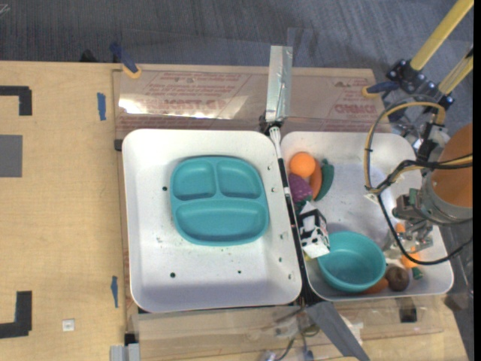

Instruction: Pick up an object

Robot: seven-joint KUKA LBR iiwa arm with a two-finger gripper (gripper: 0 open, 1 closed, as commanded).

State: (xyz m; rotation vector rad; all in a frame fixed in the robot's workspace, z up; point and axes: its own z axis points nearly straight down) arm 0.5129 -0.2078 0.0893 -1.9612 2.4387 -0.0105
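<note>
The right bin (pixel 353 153) holds several objects. An orange ball (pixel 302 164) lies at its far left, with a purple piece (pixel 301 189) and a green piece (pixel 325 180) beside it. A black-and-white object (pixel 312 229) sits by the divider. A teal bowl (pixel 352 260) stands at the front. A brown round item (pixel 397 277) and a small orange piece (pixel 410 260) lie at the front right. My gripper (pixel 409 233) hangs low over the bin's right side, just above the orange piece and right of the bowl. No object shows held in it.
The left bin (pixel 143 224) carries a teal divided plate (pixel 219 199). Black cables (pixel 376 179) loop from the arm over the right bin's far right. The arm's orange band (pixel 460 173) rises at the right edge. Cardboard and a grey strip (pixel 279 81) stand behind the bins.
</note>
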